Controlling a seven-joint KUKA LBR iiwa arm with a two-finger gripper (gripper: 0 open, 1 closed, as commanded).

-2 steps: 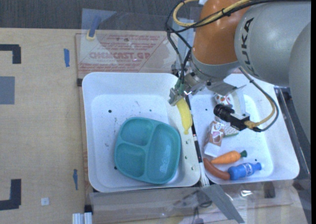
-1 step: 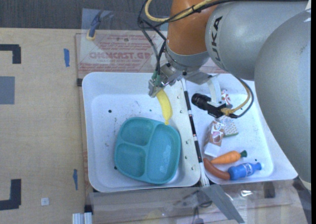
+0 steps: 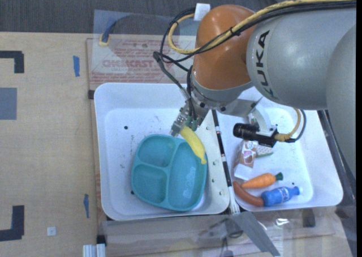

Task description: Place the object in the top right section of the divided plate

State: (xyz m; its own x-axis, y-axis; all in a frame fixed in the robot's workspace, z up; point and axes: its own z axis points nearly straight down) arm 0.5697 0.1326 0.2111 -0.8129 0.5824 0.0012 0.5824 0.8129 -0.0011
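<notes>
The gripper (image 3: 185, 124) grasps the yellow banana (image 3: 194, 142) by its upper end, so the fruit hangs below the fingers, over the teal divided plate (image 3: 164, 185) at its top right rim, ready for release.

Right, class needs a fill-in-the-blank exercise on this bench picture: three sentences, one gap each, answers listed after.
1. The divided plate in the left bin is coloured ____.
2. The yellow banana lies at the plate's upper ____ edge.
3. The carrot and blue bottle lie in the ____ bin.

Missing words: teal; right; right
</notes>
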